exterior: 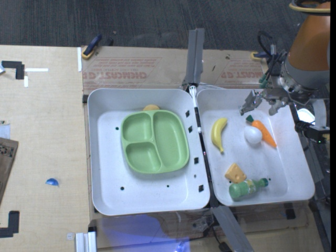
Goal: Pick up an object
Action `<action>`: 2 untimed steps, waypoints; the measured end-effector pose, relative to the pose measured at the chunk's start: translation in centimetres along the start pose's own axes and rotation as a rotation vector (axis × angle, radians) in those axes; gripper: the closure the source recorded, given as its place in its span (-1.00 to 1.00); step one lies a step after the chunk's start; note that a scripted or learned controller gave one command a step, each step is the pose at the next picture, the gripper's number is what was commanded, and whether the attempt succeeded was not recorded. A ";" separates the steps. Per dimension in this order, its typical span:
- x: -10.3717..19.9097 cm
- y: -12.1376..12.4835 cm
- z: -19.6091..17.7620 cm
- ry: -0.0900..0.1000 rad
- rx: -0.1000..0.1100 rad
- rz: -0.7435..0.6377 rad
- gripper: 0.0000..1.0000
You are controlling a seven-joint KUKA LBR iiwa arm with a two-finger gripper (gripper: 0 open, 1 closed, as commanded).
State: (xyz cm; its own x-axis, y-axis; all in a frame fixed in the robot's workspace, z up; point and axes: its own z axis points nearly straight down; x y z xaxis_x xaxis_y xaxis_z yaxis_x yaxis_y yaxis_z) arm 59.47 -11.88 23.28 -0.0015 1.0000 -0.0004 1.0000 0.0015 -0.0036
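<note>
The gripper [261, 104] is seen over the back of the right bin [294, 193], fingers spread apart with nothing between them — it is positioned just above the green-topped carrot [264, 132] and near the white egg [253, 135], which is touching the carrot's side. A banana [219, 133] is laid left of the egg, while a yellow wedge [235, 172] and a green bottle [247, 188] on its side are found at the bin's front, close together. The left bin [100, 156] is occupied by a green divided plate [155, 141] — a small yellow item [151, 108] is partly hidden behind its far rim.
</note>
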 end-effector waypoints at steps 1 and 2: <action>-7.1 2.7 14.0 -0.002 -0.007 -0.145 -1.00; -7.3 2.7 13.1 -0.003 -0.008 -0.141 1.00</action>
State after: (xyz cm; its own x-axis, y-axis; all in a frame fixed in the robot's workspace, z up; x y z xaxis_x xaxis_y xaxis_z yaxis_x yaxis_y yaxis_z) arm 62.14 -19.15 10.22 -0.1418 0.9899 -0.0032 0.9899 0.1418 0.0040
